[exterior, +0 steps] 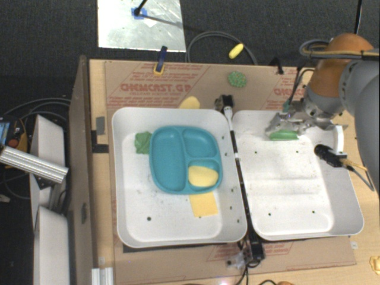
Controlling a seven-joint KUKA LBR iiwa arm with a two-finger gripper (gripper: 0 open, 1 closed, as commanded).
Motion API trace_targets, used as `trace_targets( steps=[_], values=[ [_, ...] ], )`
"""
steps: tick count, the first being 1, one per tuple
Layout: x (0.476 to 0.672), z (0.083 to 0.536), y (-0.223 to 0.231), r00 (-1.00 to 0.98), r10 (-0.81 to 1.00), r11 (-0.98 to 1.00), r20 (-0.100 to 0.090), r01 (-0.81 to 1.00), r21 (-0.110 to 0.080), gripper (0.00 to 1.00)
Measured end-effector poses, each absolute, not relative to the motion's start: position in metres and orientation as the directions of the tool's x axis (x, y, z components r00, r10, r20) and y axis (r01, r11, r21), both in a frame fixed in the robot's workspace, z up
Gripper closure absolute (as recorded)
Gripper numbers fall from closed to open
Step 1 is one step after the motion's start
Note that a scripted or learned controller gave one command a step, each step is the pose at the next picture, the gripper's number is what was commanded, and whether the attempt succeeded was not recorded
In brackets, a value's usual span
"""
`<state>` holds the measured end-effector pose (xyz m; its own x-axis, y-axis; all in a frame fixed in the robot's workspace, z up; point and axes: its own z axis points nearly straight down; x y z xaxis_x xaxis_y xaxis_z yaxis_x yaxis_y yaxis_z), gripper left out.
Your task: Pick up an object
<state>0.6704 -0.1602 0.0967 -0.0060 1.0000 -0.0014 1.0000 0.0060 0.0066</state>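
Seemingly one green object [283, 135] beneath gripper [286, 123]

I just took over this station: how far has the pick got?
Done: the gripper is down in the right bin, right over a green object near its far edge. In hand: nothing visibly lifted; the grasp itself can't be made out. Left: closing and lifting.

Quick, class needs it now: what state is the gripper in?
Gripper: low in the right bin, directly above a green object; open, shut or holding cannot be told.
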Motion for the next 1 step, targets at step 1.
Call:
trace_targets(
  steps=[1],
  values=[
    [0.6336, 0.2083, -0.0952, -0.01, 1.0, 0.01, 0.001, 1.0, 0.012, 1.0]
  ],
)
